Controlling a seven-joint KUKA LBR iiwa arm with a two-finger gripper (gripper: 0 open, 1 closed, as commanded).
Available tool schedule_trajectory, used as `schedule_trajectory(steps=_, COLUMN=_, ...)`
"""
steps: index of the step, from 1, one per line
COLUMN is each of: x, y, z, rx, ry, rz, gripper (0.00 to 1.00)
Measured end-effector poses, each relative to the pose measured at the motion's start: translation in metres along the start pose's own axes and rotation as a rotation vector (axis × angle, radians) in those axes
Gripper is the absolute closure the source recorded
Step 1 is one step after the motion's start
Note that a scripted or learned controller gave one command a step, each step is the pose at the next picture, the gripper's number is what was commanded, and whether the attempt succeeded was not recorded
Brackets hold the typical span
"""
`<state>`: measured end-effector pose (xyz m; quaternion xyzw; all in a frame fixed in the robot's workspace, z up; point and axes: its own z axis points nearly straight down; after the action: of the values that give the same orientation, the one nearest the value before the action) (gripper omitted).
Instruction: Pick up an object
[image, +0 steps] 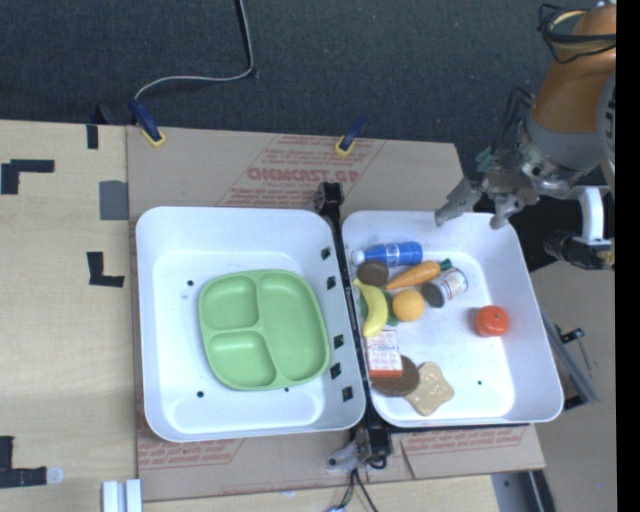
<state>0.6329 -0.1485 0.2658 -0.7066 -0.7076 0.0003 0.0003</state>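
Your gripper (470, 207) hangs over the far edge of the right bin (535, 330), its two fingers spread wide with nothing between them. Nothing is picked yet, and every candidate lies below and to the left of it.

Look at how the things are packed. The blue bottle (393, 253), the carrot (415, 273), the orange ball (407, 305), the banana (373, 308) and the small jar (445, 286) crowd together against the left wall of that bin, touching or nearly so. If you drop into that heap, a finger is likely to land on top of one thing or wedge between two, and the close would push them apart instead of gripping. The ball and the bottle look round and smooth, so they may roll or squirt out of a pinch that is off centre.

The red tomato (491, 320) sits apart on bare floor, the safer pick, though it too may roll.

The packet (382, 352) and the toast (431, 388) at the near end lie flat; fingers could scrape the floor and slide over them.

Mind the bin rim on the way down, since you start right above it. The green plate (265, 330) in the left bin (160, 330) is out of the way.
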Motion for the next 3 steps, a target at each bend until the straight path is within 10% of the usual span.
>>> schedule_trajectory(steps=1, x=-0.037, y=0.004, z=0.179, rx=-0.004, ry=-0.002, rz=0.000, gripper=0.00)
schedule_trajectory(steps=2, x=0.019, y=0.019, z=0.116, rx=-0.003, ry=0.000, rz=-0.002, gripper=0.00)
schedule_trajectory(steps=3, x=-0.009, y=-0.006, z=0.179, rx=-0.003, ry=-0.001, rz=0.001, gripper=0.00)
